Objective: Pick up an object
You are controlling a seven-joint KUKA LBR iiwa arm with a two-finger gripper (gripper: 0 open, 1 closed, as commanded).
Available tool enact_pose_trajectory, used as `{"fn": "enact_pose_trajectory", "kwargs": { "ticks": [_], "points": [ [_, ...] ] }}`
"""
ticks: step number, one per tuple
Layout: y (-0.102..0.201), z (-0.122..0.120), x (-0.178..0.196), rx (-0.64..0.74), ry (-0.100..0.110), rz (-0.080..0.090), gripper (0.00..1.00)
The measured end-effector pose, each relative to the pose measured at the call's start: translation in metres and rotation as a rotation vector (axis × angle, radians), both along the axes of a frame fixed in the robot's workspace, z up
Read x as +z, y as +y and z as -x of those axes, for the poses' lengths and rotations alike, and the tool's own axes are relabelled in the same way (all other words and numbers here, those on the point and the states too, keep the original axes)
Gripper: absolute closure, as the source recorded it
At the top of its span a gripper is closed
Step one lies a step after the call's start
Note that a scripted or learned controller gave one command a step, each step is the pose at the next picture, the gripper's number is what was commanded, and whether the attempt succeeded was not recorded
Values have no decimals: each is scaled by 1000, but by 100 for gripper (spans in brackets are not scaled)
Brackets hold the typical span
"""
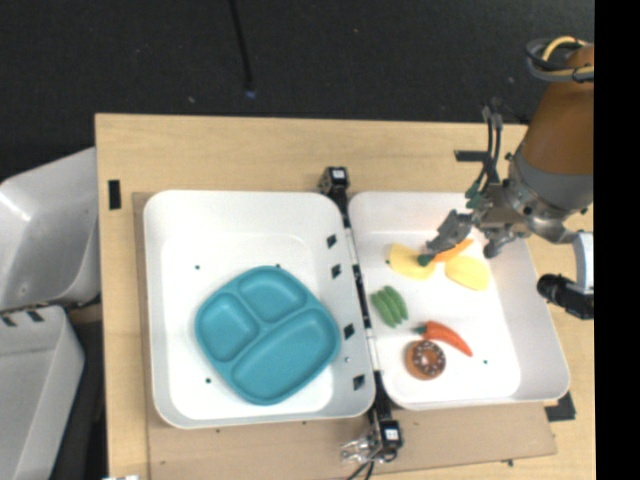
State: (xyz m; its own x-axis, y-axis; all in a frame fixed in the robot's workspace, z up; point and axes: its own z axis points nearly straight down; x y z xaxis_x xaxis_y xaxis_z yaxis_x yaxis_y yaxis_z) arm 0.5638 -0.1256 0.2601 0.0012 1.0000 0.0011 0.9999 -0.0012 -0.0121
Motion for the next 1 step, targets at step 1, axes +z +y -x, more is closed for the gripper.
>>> {"fn": "enact_pose_trajectory", "kwargs": {
  "ticks": [1],
  "points": [
    [0, -2, 7, 3, -13, 2, 0]
  ]
}}
